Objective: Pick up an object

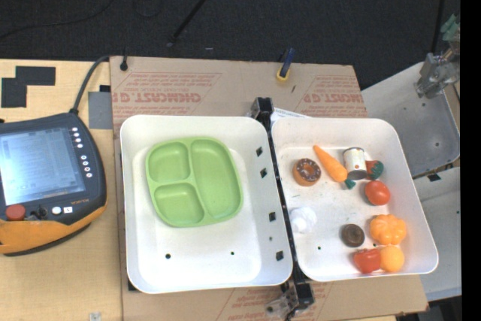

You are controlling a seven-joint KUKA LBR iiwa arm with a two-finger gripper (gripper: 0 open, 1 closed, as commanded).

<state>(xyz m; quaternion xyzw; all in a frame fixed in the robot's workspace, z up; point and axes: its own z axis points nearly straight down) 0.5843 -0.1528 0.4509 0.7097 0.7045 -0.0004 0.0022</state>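
Over on the far left sits the teach pendant [46, 177], orange-bottomed, its screen glowing, well apart from the work. Next to it is the left bin [143, 252], which carries a green divided plate [194, 183] with three compartments. Across the clamped seam lies the right bin [409, 237], and that is where anything worth picking is. Nearest the seam there's a small white lump [303, 219], hard to identify, and above it a chocolate doughnut [307, 171]. A toy carrot [330, 162] lies slantwise just beside the doughnut, with a white-and-grey cylinder [354, 159] and a dark green piece [373, 170] close at its right. Below those is a red tomato [377, 193], then a dark brown round piece [352, 235], an orange pumpkin-like toy [387, 229], and at the bottom a red piece [367, 260] touching a yellow-orange fruit [391, 258].

As for the gripper, I can't tell whether it's open or closed from where I'm looking.

To my eye the doughnut or the brown round piece would be the safest first target, since each stands free of neighbours; the crowded lower-right cluster looks likelier to jam or scatter.
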